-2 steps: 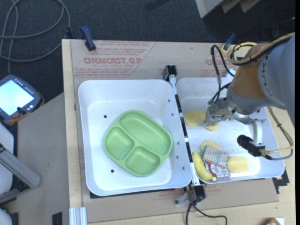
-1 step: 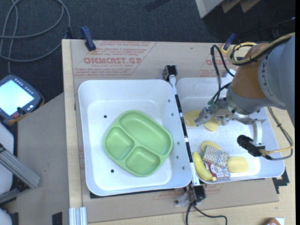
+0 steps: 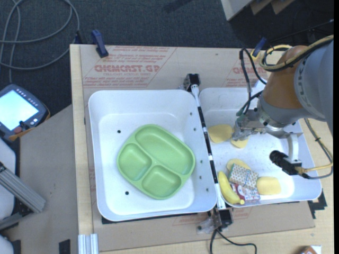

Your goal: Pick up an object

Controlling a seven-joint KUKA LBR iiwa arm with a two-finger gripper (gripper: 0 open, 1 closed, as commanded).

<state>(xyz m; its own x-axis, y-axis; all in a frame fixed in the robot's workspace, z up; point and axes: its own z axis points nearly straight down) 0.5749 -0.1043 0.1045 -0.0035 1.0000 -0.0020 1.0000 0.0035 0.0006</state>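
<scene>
The arm reaches into the right bin (image 3: 296, 192) and its fingers (image 3: 241, 133) are lowered over a cluster of pale yellow pieces (image 3: 221, 133) near the divider between the two bins; those pieces lie directly beneath and just to the left of the fingers, one small piece (image 3: 239, 142) right below them. From this slanted overhead view it cannot be told how wide the fingers stand or whether anything sits between them, so no grasp can be confirmed. Judging by this, the task looks to be at the approach or closing stage: the reach is done, while securing and lifting an object remain. Nearer the camera than the fingers, well apart from them, lie a banana (image 3: 228, 188), a patterned packet (image 3: 247, 182) and a yellow block (image 3: 268, 185), all untouched on the bin floor. Far to the left of the fingers, the other bin (image 3: 106, 110) holds a green divided plate (image 3: 155, 161).
</scene>
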